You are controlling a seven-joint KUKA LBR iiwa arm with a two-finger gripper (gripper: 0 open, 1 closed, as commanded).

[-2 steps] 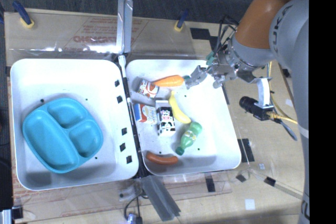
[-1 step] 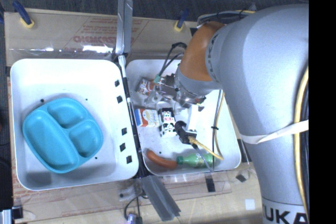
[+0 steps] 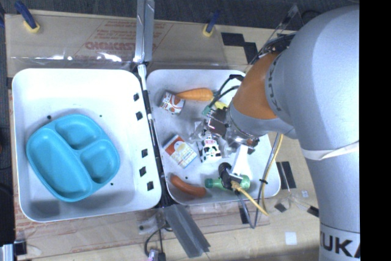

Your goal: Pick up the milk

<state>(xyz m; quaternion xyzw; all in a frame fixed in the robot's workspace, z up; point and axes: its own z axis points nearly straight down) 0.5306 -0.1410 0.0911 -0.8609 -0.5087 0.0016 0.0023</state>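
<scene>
Two shallow white bins sit side by side on the table (image 3: pixel 73 30), and the right bin (image 3: pixel 159 79) serves as the landmark here. The left bin (image 3: pixel 24 88) lies just beside it, touching along a shared edge, and holds a blue divided plate (image 3: pixel 70 156).

Inside the right bin, the milk (image 3: pixel 211 150) — a small carton with black cow patches — stands near the middle. The gripper (image 3: pixel 215 131) hangs right above and against the carton's far side; from this slanted view I cannot tell how its fingers are set, nor whether the carton is between them. The grey arm (image 3: pixel 324 88) with its orange band (image 3: pixel 253 91) covers the bin's right part.

Toward the bin's far wall lies an orange carrot (image 3: pixel 197 94), and just beside it, nearer the bin's left wall, a small red-and-white carton (image 3: pixel 172 102) lies tilted. Left of the milk, near the left wall, is a flat orange-and-white packet (image 3: pixel 181 153). Along the bin's near wall lies a brown sausage (image 3: pixel 188 187), and to its right — close to the near right corner — a green bottle-like object (image 3: pixel 229 182) rests on its side, partly hidden by a yellow cable (image 3: pixel 252 200).
</scene>
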